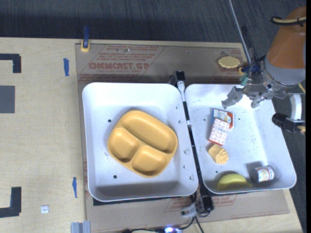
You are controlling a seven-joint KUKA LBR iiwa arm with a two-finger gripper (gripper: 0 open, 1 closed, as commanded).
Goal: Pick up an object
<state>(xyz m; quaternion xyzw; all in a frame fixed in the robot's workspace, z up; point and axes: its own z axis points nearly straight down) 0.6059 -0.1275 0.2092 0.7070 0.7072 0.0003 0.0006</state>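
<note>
Hand (246,97) of the grey arm hangs at the upper right of the frame, above the back part of the right bin; its two grey fingers are spread apart and nothing sits between them.

From the left of the frame: the pale wooden bench (39,130) carries black and blue tape marks. The shallow white left bin (97,101) holds a yellow plastic tray with three compartments (142,142), lying at its middle. The shallow white right bin (277,149) touches it along a dark seam. In the right bin, a small red-and-white printed carton (220,126) lies near the centre, below the hand and apart from it. Just under it sits a round yellow waffle-textured cracker (219,154). At the bin's lower edge lie a yellow lemon-shaped fruit (232,180) and, to its right, a small tin can on its side (263,174).
</note>
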